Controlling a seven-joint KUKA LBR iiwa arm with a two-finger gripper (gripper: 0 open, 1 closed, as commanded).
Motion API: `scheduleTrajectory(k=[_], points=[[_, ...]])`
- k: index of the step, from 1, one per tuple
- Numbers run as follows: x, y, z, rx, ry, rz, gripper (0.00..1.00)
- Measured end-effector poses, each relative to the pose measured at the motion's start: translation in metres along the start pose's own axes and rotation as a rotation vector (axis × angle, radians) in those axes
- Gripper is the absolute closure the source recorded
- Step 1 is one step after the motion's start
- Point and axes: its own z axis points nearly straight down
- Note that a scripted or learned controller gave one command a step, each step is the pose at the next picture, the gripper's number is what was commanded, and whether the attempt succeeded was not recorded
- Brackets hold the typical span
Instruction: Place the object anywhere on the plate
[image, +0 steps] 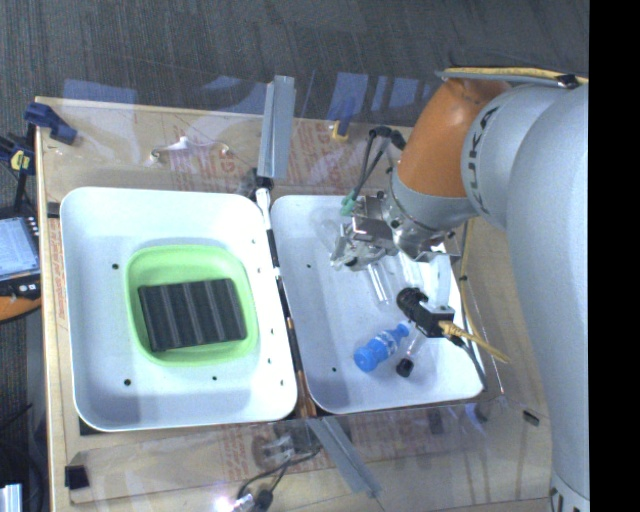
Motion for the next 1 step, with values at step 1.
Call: scheduleTrajectory(k=[1], points=[[-0.0001,0.0,-0.0001,0.0,0.0,0.0,0.0]])
